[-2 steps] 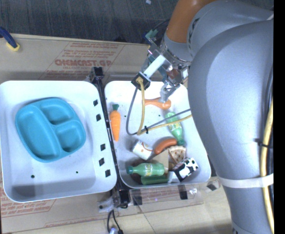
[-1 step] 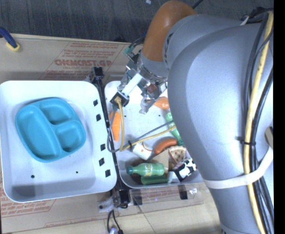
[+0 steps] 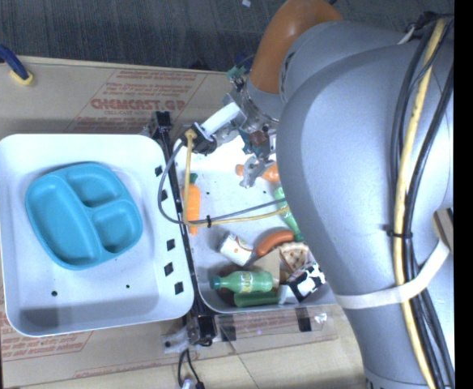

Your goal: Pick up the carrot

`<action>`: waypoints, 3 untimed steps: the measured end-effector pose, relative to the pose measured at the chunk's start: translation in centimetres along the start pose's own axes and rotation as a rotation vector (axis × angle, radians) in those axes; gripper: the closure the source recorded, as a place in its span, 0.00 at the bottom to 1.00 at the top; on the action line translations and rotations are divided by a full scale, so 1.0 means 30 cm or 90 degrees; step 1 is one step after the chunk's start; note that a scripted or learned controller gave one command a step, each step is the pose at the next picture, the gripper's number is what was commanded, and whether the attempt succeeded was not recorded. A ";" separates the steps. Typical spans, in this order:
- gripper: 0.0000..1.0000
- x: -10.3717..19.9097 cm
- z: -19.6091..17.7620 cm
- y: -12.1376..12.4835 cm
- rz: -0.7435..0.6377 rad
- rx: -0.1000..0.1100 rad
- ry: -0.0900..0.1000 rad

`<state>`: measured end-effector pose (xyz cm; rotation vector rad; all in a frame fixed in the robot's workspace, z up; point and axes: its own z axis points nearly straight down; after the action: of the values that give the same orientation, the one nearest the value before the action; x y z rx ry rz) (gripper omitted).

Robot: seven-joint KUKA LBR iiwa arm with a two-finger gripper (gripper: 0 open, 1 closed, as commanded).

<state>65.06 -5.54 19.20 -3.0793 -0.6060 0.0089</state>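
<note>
A slim orange carrot (image 3: 192, 203) lies upright along the left wall of the right bin (image 3: 220, 156), with a yellow cable crossing over it. My gripper (image 3: 255, 167) hangs over the upper middle of that bin, to the right of the carrot and apart from it. Right at the gripper lies another small orange piece (image 3: 270, 173), partly hidden by it; I cannot tell what it is. The big grey arm covers the bin's right side.
The left bin (image 3: 26, 298) bears a blue divided plate (image 3: 83, 213). Low in the right bin lie a white cup (image 3: 235, 250), a sausage (image 3: 273, 238), a pizza slice (image 3: 295, 258), a green bottle (image 3: 245, 282) and a black-and-white item (image 3: 306, 284). A green piece (image 3: 290, 219) lies by the arm.
</note>
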 end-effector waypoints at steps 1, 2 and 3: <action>0.00 -0.177 0.347 0.079 -0.040 0.002 -0.006; 0.00 -0.118 0.335 0.082 0.097 0.001 -0.001; 1.00 -0.115 0.301 0.076 0.093 0.007 -0.003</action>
<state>62.68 -8.94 10.19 -3.1066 -0.3780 0.0193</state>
